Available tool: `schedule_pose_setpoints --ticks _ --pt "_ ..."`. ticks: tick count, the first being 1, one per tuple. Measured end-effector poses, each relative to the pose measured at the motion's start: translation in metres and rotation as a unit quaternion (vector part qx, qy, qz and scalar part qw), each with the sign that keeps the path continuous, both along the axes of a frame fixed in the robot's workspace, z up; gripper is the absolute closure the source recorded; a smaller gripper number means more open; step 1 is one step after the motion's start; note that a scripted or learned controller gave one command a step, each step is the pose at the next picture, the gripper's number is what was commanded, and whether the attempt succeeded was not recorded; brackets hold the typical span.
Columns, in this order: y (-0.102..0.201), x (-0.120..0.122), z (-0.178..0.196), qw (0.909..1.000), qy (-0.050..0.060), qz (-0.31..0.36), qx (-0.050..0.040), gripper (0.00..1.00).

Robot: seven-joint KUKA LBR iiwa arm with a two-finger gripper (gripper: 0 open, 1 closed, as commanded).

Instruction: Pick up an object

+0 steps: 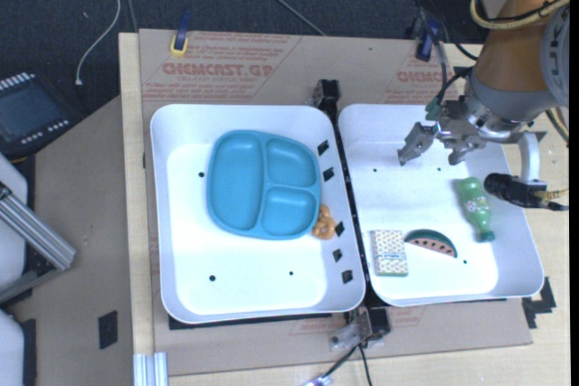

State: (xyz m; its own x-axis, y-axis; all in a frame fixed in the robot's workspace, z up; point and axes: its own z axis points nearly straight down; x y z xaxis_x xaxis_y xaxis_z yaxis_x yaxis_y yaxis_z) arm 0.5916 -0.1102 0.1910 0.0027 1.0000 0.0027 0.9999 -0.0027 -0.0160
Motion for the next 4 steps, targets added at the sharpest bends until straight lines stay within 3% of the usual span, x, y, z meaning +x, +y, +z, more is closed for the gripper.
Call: schedule_pose_setpoints --ticks 1,4 --pt "0.000 0.003 0.008 1.0000 -0.007 0.001 -0.0007 0.00" --pt "0.001 0.000 -0.108 1.0000 -0.006 0.001 -0.0004 0.00"
